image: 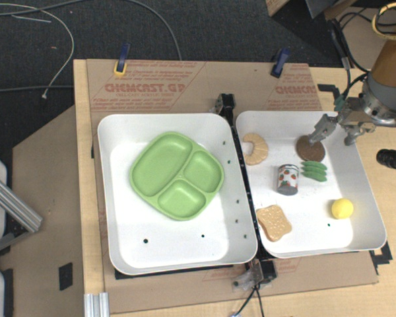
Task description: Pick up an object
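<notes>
The end effector [337, 130] hangs released, fingers spread, over the right bin [366, 197]. A brown disc [311, 150] lies just beside one fingertip

Robotics lab: clamped cardboard bench [185, 84], loose cables [86, 8] (dark carpet floor), white bins [119, 243].

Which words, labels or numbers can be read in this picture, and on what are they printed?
"CHEMCAST GP", red print on the brown sheet under the bins, left side.
"CHEMCAST", the same red print repeated on the right; the letters after it are blurred.
The small can carries a red-patterned label, too small to read.
</notes>
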`<state>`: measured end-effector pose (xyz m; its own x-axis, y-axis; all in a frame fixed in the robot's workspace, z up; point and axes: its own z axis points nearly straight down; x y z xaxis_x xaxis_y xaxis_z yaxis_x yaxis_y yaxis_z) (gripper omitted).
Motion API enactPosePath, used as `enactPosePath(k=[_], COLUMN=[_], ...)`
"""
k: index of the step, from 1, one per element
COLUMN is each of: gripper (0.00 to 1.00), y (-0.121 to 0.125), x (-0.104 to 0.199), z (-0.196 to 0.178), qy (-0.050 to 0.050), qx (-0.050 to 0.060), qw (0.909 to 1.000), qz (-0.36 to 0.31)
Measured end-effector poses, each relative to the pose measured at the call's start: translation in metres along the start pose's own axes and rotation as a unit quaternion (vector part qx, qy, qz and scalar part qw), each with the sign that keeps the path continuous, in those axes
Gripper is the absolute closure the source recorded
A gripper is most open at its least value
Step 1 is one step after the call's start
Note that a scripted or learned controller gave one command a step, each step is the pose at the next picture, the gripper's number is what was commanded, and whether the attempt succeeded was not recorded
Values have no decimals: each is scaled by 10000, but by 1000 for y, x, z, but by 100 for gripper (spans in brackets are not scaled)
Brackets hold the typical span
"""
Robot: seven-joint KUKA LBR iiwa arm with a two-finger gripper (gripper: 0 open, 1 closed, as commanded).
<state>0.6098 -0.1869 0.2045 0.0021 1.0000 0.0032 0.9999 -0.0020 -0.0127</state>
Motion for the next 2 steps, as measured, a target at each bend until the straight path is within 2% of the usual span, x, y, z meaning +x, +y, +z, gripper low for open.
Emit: enactPosePath(k=[1, 2], gripper=[0, 0], y=[3, 6], x=[0, -6], z=[-7, 53], qy=[-13, -6], qx=[-63, -31], qw=[10000, 10000], qz=[-13, -9])
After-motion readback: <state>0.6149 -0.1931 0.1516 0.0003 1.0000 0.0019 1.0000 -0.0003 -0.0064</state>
